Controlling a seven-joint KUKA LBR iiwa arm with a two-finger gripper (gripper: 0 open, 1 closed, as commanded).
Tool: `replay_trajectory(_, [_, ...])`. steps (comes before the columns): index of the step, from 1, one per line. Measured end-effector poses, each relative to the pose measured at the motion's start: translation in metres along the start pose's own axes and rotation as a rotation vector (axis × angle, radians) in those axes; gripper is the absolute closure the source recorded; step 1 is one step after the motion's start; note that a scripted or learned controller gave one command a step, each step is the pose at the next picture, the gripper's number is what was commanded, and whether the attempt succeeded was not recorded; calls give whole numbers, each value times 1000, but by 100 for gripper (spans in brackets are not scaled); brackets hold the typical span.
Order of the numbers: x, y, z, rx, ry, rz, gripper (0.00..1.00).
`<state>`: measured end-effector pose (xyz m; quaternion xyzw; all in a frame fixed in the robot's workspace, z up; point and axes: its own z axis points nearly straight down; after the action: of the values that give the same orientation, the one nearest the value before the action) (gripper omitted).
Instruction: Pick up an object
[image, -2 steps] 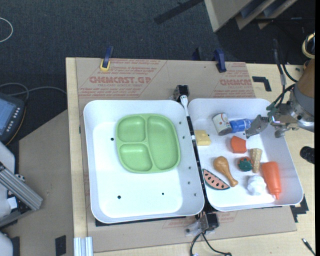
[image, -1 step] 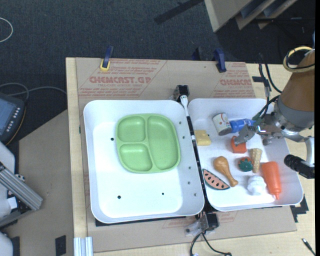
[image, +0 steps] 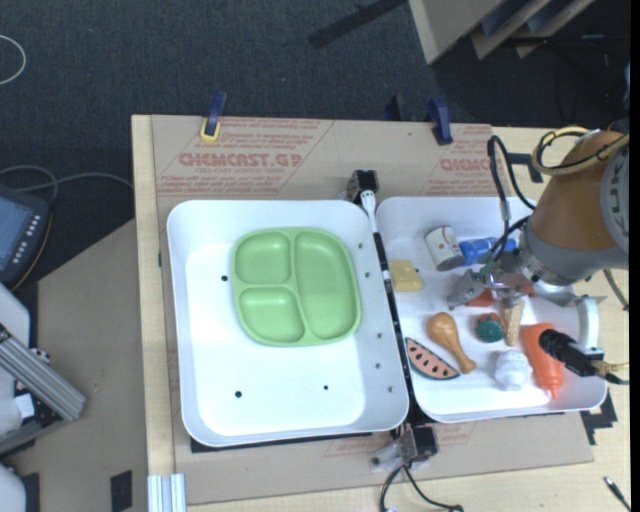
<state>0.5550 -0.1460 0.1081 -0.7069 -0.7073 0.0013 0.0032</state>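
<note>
The gripper (image: 492, 288) hangs low over the right bin (image: 440, 405) clutter (finger state: cannot tell), positioned for picking near its far-right edge.

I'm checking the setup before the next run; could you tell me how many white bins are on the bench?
2. The left bin holds a green divided plate; the right bin holds the small toy items, with the arm reaching over it.

The arm (image: 580, 215) is reaching into the right bin (image: 430, 395) — its gripper (image: 490, 285) is sitting among the toy foods, right of the green divided plate (image: 296, 286) lying in the left bin (image: 200, 400).
</note>
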Motion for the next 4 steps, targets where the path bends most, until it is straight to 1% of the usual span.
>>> replay_trajectory(1, [1, 0, 25, -2, -1, 0, 0])
replay_trajectory(2, [0, 1, 13, -6, -3, 1, 100])
replay_trajectory(3, [-7, -6, -42, -11, -5, 2, 100])
replay_trajectory(4, [-1, 3, -99, -15, -5, -2, 100])
